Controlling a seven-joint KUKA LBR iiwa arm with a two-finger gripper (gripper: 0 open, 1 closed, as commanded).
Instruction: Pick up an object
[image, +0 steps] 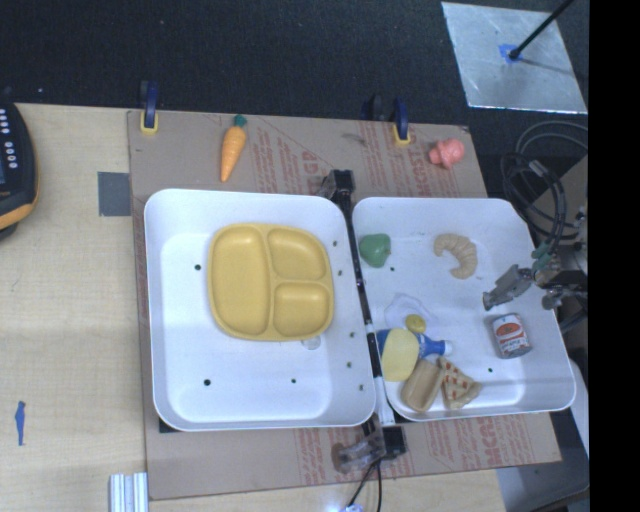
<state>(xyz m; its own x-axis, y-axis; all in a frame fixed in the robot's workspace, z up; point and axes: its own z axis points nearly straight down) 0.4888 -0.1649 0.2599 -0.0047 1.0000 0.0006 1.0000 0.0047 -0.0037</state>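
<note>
Fingers (507, 285) at the right bin's (530, 395) right edge, whether parted or clenched I cannot tell, hang just above a small labelled can (511, 335), print unreadable. Farther off, cardboard sheet (300, 150) with faint red lettering covers the wooden worktop (60, 330).

A single fixed camera looked down at a slant on the bench (70, 300) from above, far enough back to take in both white bins, the left bin (180, 390) and the right bin (530, 390), edge to edge. The bench's far edge lay at the top, dark floor (300, 50) beyond it.
</note>
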